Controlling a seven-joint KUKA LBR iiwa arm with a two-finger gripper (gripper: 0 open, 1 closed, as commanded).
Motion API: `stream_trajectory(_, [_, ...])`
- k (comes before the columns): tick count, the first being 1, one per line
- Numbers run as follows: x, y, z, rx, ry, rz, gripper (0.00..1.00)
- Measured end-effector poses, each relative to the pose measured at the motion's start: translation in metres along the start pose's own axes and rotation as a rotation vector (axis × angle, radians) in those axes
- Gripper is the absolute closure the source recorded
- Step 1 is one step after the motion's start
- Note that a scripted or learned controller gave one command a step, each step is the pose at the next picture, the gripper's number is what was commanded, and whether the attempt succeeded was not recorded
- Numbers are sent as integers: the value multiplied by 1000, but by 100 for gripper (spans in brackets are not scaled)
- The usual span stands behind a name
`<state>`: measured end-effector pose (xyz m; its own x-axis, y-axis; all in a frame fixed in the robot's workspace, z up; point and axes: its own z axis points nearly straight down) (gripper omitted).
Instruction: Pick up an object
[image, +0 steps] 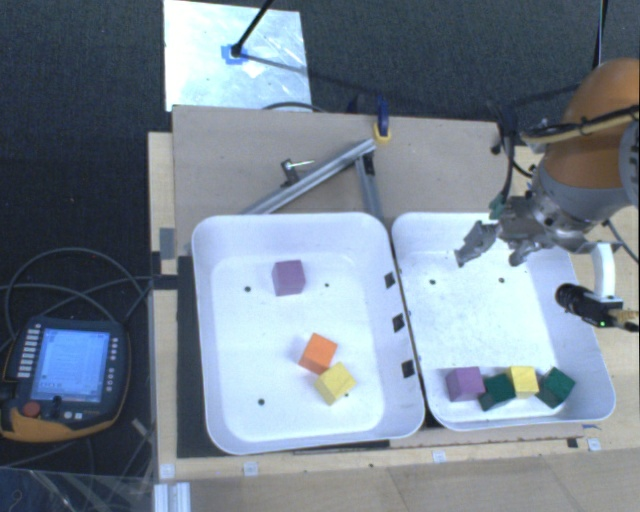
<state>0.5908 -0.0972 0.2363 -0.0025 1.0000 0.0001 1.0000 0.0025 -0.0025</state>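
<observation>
my fingers (495, 244) are spread wide with nothing in them, hanging over the right bin (500, 310), blocks (508, 384) sitting along its near edge

you have two white bins: left bin (215, 330), right bin (585, 395). seven blocks total: two purple (288, 277) (464, 382), two yellow (336, 382) (524, 379), one orange (318, 352), two green (496, 391) (556, 385).
</observation>
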Motion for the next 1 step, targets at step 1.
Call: stream_trajectory(1, [4, 1, 62, 2, 0, 0, 0])
